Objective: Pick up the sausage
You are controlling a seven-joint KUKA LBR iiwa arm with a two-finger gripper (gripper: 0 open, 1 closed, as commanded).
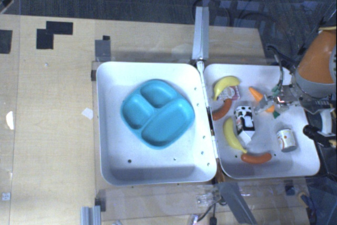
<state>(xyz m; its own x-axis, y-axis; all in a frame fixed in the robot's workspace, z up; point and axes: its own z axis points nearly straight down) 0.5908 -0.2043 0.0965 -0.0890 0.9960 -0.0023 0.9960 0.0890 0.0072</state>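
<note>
Two sausages lie in the right bin (310,166). One red-orange sausage (256,157) rests near the bin's front edge, just past the tip of a banana. A darker sausage (222,110) lies at the bin's left wall, below the other banana. My gripper (280,95) hangs over the bin's right part, under the grey wrist with the orange band (318,60). It is well apart from both sausages, nearest a small orange piece (269,109). Nothing shows held in it.
The right bin also holds two bananas (225,85) (231,134), a carrot (255,94), a black-and-white packet (244,118) and a small can (286,139). A blue divided plate (158,113) sits in the left bin (110,160). A metal post (200,34) stands behind the divider.
</note>
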